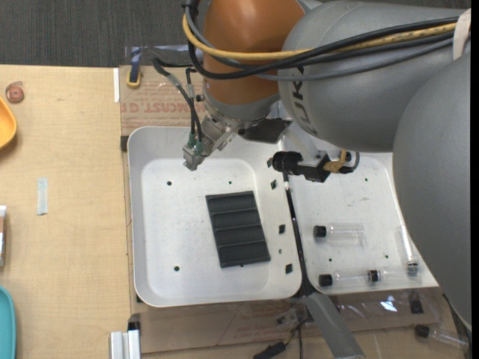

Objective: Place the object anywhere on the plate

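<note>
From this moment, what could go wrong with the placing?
1. The gripper hovers near the left bin's back-left corner, apart from the black ribbed block, so a straight descent would probably miss it.
2. The block is flat and wide; the fingers may slip off.

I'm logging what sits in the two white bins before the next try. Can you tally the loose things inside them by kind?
Black ribbed plate, in the left bin: 1
Clear tubes with black caps, in the right bin: 3
Total: 4
</note>
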Controlling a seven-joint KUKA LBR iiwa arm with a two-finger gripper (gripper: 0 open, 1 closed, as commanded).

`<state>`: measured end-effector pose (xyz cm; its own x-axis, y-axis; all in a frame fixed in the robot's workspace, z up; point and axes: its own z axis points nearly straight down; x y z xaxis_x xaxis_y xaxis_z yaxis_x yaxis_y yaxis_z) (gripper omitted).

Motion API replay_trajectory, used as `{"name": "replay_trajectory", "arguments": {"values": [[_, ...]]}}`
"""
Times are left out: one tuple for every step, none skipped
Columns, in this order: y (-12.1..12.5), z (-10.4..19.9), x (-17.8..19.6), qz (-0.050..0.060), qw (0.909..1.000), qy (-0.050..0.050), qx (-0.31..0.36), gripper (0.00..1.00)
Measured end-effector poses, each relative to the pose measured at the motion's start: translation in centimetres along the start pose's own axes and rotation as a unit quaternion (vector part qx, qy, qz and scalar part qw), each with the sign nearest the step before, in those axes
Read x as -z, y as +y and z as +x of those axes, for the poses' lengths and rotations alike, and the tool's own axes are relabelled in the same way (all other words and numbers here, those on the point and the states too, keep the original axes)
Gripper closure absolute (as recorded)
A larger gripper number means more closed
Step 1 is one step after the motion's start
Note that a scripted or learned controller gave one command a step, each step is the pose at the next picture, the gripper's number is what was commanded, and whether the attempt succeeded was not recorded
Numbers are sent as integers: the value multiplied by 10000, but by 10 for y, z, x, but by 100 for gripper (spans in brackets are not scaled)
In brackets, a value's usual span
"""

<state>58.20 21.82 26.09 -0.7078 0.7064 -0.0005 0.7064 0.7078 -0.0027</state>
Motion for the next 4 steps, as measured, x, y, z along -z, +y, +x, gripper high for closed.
{"name": "replay_trajectory", "arguments": {"values": [[7, -1, -31, -5, 9957, 0, 924, 100], [-34, 47, -62, -1, 9874, 4, 1585, 100], [14, 0, 20, -18, 9831, -10, 1831, 100], [16, -2, -22, -10, 9515, -2, 3075, 100]]}}
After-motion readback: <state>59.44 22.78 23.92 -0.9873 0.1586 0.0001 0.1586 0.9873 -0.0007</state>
